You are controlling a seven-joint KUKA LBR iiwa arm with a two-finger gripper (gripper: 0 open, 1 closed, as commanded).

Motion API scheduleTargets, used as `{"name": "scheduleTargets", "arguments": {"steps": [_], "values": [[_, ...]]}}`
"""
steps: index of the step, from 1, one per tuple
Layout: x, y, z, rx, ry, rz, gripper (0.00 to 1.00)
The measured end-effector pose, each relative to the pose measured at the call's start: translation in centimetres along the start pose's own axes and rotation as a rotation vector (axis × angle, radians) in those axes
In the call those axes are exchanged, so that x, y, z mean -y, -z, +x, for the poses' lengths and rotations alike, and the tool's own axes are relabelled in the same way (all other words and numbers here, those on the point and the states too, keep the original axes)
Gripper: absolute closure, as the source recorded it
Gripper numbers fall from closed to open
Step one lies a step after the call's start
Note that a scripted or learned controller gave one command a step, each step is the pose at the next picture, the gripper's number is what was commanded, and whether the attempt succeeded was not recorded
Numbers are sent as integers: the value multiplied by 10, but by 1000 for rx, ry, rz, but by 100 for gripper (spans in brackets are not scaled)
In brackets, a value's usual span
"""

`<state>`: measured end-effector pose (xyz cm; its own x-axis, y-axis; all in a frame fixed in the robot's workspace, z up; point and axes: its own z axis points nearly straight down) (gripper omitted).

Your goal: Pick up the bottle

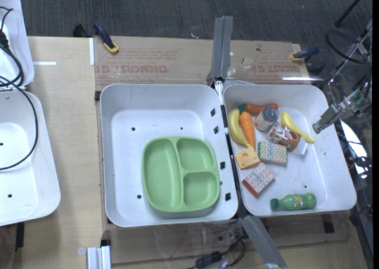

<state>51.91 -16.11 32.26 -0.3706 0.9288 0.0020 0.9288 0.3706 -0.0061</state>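
The gripper point(324, 122) is seen at the right rim of the right bin point(346, 170), held low above that rim's upper stretch and pointed down and leftward, with the arm's wrist parts extended behind it toward the upper right.

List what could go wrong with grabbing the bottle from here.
1. The bottle lies on its side near the front wall of the right bin; it may roll or slip away as the jaws close.
2. That wall leaves little room on the near side, so the gripper could bump it.
3. The small box lies close by and might get nudged.
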Motion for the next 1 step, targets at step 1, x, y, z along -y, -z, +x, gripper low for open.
{"name": "scheduleTargets", "arguments": {"steps": [1], "values": [[33,-108,30,-3,-49,2,0]]}}
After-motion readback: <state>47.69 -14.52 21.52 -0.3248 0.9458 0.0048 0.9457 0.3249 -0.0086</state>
